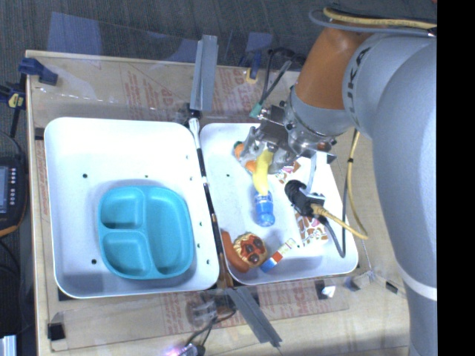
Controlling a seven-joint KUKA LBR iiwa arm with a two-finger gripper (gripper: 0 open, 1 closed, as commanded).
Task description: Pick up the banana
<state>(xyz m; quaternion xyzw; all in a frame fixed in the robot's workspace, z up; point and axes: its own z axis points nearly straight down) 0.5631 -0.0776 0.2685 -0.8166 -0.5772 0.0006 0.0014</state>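
Observation:
The yellow banana (261,171) lies in the right bin (223,199), near its upper middle, pointing down toward a blue bottle (264,209). My gripper (261,153) hangs right over the banana's upper end, under the grey arm with its orange band. The wrist hides the fingers, and where they meet the banana is not visible.
An orange item (239,150) sits left of the gripper. A brown round toy (249,249), a small red-white-blue item (273,259) and a printed packet (312,228) lie lower in the right bin. A blue divided tray (145,231) rests in the left bin (74,162).

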